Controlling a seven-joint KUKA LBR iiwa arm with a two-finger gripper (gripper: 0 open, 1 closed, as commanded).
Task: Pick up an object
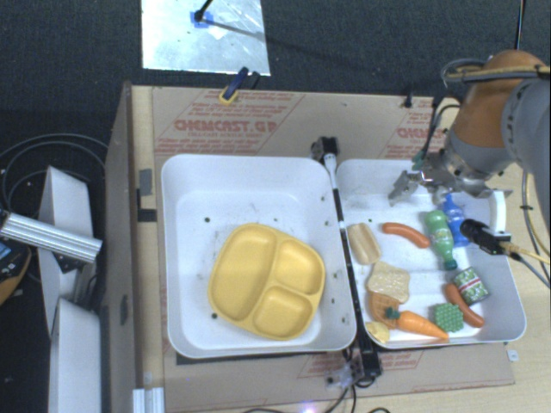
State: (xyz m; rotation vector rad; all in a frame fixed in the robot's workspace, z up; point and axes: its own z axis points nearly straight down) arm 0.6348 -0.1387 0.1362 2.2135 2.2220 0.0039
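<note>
Claw (411,184) fingers hang over the back part of the right bin (516,312), spread a little apart with nothing between them, and they touch none of the toys. Behind the claw, the grey arm (508,127) comes in from the right, bent down at the wrist, with its orange band (486,101) above.

Toys lie in the right bin, in front of the claw: a sausage (405,233), a green bottle (441,237) beside a blue one (454,212), a bread roll (363,243), a slice of toast (388,283), a carrot (417,323) and a small green can (470,286). A yellow divided tray (266,280) sits in the left bin (185,231).

Red print on the cardboard sheet (241,119) under the bins on the table reads "CHEMCAST GP".
</note>
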